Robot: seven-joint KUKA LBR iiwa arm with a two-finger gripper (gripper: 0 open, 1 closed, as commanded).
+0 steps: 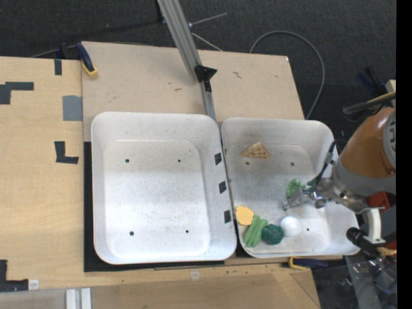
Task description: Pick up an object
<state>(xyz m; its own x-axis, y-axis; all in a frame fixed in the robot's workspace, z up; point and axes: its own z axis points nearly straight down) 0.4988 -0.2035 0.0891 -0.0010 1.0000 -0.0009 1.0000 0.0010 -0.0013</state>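
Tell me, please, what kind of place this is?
Probably a robotics lab set up for grasping trials. A robot arm reaches into the right white bin, which holds small toy-like items, beside the left white bin on a wooden bench marked with tape.

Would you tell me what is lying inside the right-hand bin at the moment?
The right bin holds a tan wedge, yellow piece, green stick, dark green ball, white ball. The gripper partly covers a green item.

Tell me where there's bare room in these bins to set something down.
The left bin is bare floor from wall to wall. In the right bin, there is room between the tan wedge and the yellow piece. Its near edge is crowded: green stick, dark green ball, white ball, pincer.
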